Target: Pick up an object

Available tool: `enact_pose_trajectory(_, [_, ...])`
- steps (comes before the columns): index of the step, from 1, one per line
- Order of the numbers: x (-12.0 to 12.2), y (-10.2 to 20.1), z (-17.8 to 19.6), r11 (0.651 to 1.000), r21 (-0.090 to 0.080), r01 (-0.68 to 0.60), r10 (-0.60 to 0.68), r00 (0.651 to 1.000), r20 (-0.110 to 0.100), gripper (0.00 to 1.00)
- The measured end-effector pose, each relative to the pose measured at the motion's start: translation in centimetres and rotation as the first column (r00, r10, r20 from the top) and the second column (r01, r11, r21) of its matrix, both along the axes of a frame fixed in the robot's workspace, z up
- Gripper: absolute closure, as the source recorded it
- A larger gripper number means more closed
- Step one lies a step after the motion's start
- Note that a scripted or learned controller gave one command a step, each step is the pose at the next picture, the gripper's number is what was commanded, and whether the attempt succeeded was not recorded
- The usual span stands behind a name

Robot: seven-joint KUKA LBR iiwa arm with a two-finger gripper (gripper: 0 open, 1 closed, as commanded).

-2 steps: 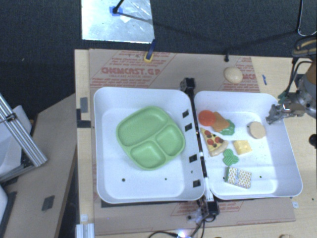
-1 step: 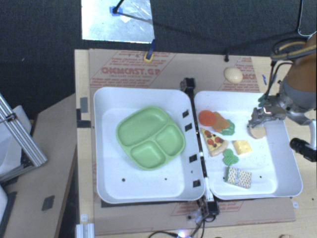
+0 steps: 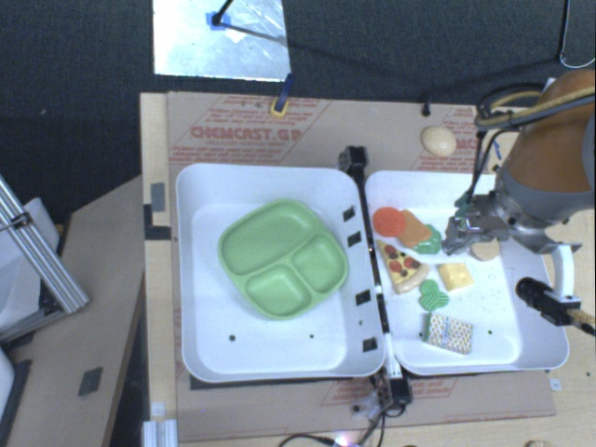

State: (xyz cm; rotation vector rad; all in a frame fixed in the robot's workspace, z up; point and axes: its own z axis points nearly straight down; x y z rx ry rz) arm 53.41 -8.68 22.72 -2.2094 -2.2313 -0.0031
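The right bin (image 3: 535,347) holds several toy foods. An orange-red round piece (image 3: 389,220) lies by an orange piece (image 3: 418,232) with a green bit (image 3: 428,246) under it. A pizza slice (image 3: 404,266) lies toward the divider, a yellow cheese wedge (image 3: 454,276) to its right, a green leafy piece (image 3: 432,295) below, and a patterned packet (image 3: 450,332) near the front. A tan piece (image 3: 484,248) peeks out beside the gripper. My gripper (image 3: 461,233) hangs low over the bin, just right of the orange piece.
The left bin (image 3: 200,343) holds a green divided plate (image 3: 282,258). A black clip rail (image 3: 368,250) separates the bins. A beige egg-shaped object (image 3: 439,141) lies on the cardboard behind the right bin. A shiny sheet (image 3: 222,26) lies at the back.
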Motion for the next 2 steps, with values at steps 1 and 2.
enact_pose_trajectory(1, [0.1, 0.9, -1.1, 1.0, -0.002, 0.003, -0.003, 1.0, 0.0, 1.0])
enact_pose_trajectory(2, [-1.2, 0.1, -0.6, 1.0, -0.002, 0.009, -0.009, 1.0, 0.0, 1.0])
